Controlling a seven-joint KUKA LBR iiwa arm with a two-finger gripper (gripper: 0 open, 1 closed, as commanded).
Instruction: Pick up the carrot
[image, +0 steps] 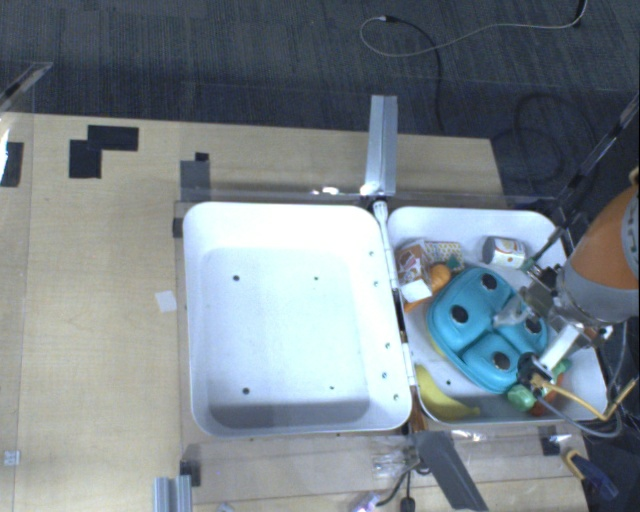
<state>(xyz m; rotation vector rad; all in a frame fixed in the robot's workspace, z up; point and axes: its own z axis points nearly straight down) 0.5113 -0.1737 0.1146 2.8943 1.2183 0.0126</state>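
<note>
At the near wall of the right bin (480, 424) a yellow banana (445, 401) curves, smooth and waxy. Just beside it, toward the arm's side, is what I take to be the carrot (524, 398): a glossy green leafy end with a sliver of orange past it, most of its body hidden. Its long axis seems to run along that near wall, green end toward the banana, but I can't be sure. The tool (520, 320) hangs farther in, over a teal moulded plastic tray (478, 322) with round holes, so the carrot lies nearward of it, close by. I cannot tell whether the tool is spread or pressed together. Beyond the tray are crinkly snack packets (424, 258) and a small round orange thing (438, 272). The left bin (282, 214) is smooth white, and the worktop (90, 320) is pale wood.
</note>
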